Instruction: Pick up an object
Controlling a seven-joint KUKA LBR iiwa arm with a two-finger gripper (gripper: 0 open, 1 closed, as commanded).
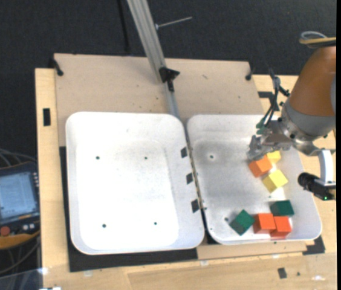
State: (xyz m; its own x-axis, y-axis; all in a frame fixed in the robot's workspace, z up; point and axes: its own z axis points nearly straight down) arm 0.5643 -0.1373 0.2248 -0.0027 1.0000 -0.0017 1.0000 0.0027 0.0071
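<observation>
floor: dark carpet (68, 17) around my bench | bench: pale wood top (46, 162) — tan board (110, 83) at the back | metal rail (146, 32) slanting in | handheld screen unit (8, 199) at left — cables beside it

Blocks (267, 186) in the right bin (219, 180), beside the left bin (128, 180).

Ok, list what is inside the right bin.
In the right bin: an orange block directly below the gripper, yellow blocks beside it, two green blocks and orange blocks along the near edge. The arm covers the bin's far right corner.
</observation>
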